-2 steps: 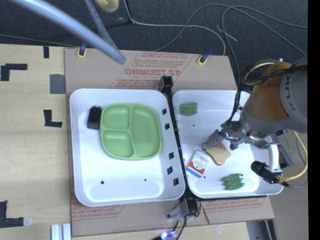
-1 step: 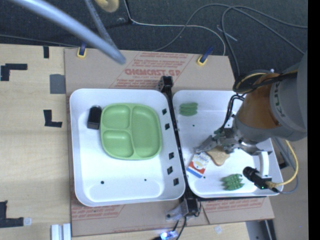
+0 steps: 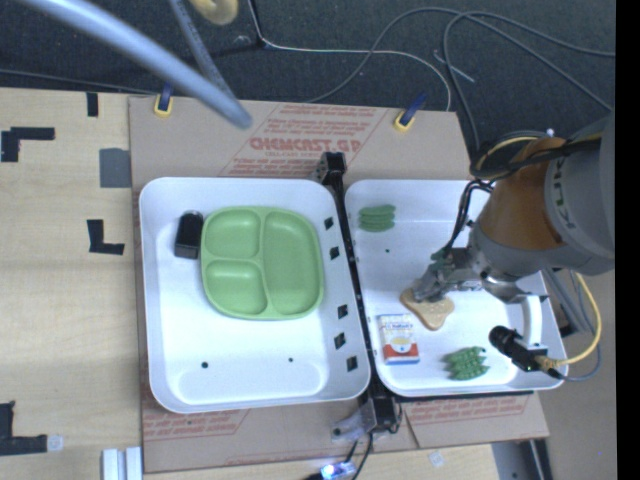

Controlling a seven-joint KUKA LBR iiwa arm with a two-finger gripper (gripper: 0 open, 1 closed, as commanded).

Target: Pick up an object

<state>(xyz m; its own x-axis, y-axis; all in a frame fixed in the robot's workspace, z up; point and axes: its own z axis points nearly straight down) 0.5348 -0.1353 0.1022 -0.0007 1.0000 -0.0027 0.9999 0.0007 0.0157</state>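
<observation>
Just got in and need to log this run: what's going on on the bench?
The arm reaches in from the right, its gripper down in the right bin over a tan piece. A grasp can't be confirmed. That bin also has two green items and a small card. The left bin holds a green tray and a black block.

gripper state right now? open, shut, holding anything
gripper: cannot be told; it is down in the right bin, right at the tan object.
</observation>
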